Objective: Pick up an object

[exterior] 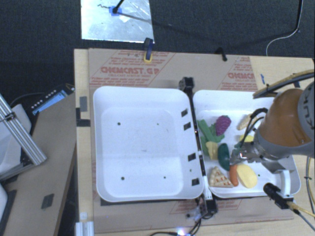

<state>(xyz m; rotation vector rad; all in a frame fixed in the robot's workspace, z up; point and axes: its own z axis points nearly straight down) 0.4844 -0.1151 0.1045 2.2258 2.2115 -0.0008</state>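
The right bin holds several toy foods: a purple grape bunch, a green piece, a yellow piece, a dark green piece, a waffle-like wedge, an orange carrot-like piece, a yellow lemon-like piece and a pale piece. My arm, with its orange band, reaches in from the right. The gripper hangs low over the bin, just above the lemon-like and carrot-like pieces and beside the dark green piece.
The left bin lies beside the right one, with black clips along the shared wall. A cardboard sheet lies under both bins. A foil-covered square sits at the back left.
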